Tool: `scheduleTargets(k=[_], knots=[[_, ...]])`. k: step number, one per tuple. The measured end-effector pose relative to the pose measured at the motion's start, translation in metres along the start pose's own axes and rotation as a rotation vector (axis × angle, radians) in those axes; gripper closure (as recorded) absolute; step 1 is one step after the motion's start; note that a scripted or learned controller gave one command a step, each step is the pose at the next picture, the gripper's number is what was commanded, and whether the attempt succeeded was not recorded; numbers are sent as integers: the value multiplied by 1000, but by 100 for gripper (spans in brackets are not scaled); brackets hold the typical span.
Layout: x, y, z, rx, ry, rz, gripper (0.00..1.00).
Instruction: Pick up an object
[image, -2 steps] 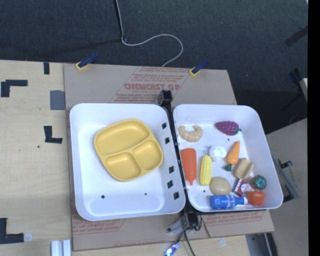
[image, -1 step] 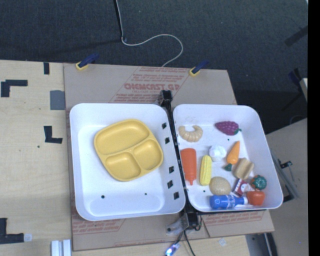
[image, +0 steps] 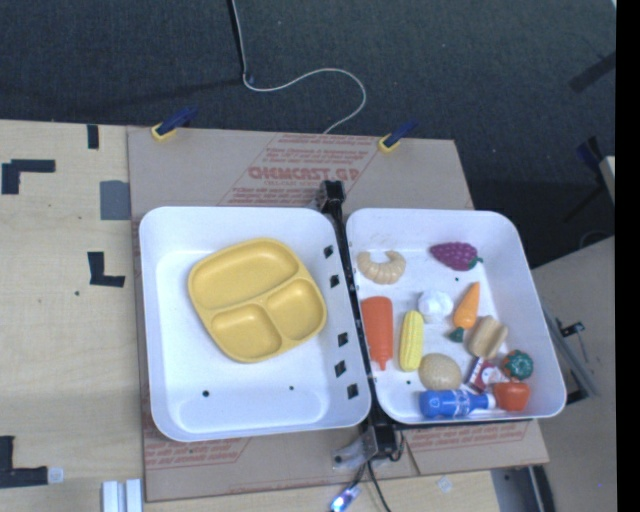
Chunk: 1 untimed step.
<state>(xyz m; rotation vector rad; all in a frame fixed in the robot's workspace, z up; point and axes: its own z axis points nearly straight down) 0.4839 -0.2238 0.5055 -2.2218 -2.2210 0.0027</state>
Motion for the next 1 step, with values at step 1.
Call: scheduleTargets(k=[1], knots=[[0, 0, 30, 1, 0, 0, 100]])
